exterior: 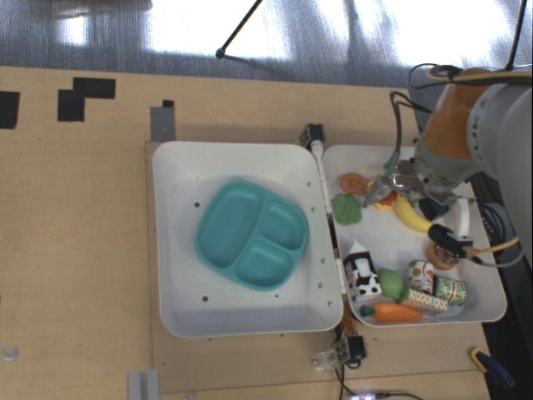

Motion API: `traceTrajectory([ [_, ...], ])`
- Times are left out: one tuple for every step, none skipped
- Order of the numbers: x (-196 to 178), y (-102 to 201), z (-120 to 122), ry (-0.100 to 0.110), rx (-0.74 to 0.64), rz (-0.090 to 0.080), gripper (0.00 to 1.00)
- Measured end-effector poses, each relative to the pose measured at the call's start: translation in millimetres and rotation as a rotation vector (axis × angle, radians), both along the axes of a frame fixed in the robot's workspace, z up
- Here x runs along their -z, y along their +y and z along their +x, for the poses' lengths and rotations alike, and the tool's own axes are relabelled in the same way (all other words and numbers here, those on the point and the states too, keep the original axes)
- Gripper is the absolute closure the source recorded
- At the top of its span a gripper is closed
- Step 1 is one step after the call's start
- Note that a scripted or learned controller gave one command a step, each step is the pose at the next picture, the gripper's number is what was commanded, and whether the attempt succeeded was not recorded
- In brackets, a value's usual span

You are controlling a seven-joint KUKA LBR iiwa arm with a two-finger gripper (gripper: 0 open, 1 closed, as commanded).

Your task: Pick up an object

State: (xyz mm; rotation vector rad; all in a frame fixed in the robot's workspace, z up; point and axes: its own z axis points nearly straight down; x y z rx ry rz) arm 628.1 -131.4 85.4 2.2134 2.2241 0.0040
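Teal plastic plate with three compartments (252, 233) lies near the middle of the left white shallow bin (179, 307), tilted a bit toward that bin's near edge.

Right white shallow bin (491, 302) holds the small stuff. Far edge: an orange round toy piece (353, 182), with a green leafy toy vegetable (346, 209) just beside it, close to the divider side. Yellow toy banana (410, 215) lies diagonally, mid-bin, toward the far half. Near edge cluster — black-and-white cow-print carton (360, 275), light green round fruit (390, 283) touching it, orange toy carrot (397, 312) along the near rim, and a printed can lying on its side (435, 288) toward the near right corner.

Grey arm with orange band (462, 123) comes in over the right bin's far right corner. Two-finger gripper (388, 187) sits low at the far part of that bin, between the orange piece and the banana's upper end — finger state cannot be told, too cluttered there. Nothing seen between them.

Black-tipped connector with yellow cable (454, 244) hangs off the arm above the right side of the bin.
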Motion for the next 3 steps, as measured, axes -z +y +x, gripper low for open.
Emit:
traceTrajectory([
  [-1, -17, -51, -0.001, 0.003, -0.001, 0.00],
  [-13, -17, -48, -0.007, 0.001, -0.001, 1.00],
  [-116, 27, -82, -0.001, -0.001, 0.001, 1.00],
])
